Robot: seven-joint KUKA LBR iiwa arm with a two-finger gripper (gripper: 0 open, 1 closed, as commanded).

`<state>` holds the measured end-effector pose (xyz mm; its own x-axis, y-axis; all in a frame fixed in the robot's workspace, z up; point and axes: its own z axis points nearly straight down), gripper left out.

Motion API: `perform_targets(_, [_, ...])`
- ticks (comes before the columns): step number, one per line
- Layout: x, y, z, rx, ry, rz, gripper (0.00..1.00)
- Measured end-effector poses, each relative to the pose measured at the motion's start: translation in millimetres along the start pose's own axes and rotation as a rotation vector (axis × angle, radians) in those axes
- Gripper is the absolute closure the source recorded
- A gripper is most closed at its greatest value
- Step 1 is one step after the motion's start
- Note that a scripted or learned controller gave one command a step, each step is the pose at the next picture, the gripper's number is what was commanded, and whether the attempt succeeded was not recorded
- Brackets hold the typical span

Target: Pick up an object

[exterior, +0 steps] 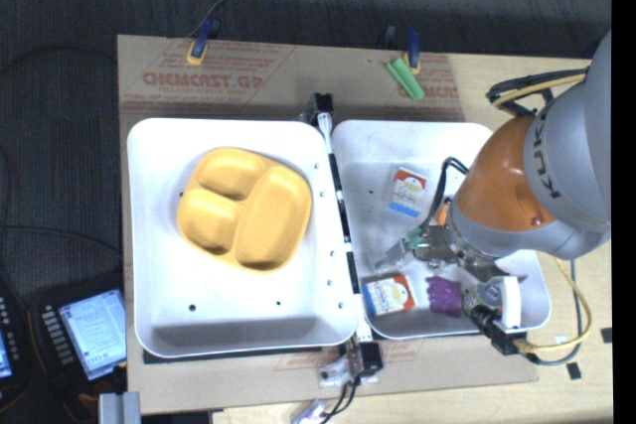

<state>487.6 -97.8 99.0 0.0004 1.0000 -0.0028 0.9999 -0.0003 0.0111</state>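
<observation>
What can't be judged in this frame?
- Gripper: the wrist covers the fingers, so their state and any grasp are unclear.
- Purple object: partly under the arm; identity unclear.
- Small packets: print too small to read.
- Right bin: its right part is hidden by the arm.
</observation>
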Motion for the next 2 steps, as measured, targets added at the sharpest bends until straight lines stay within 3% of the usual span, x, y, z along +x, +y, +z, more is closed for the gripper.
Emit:
perform_targets(1, [1,-2,10,0.003,-0.002,0.001,0.0])
perform_targets(2, [1,0,-1,-0.002,-0.002,0.002,1.0])
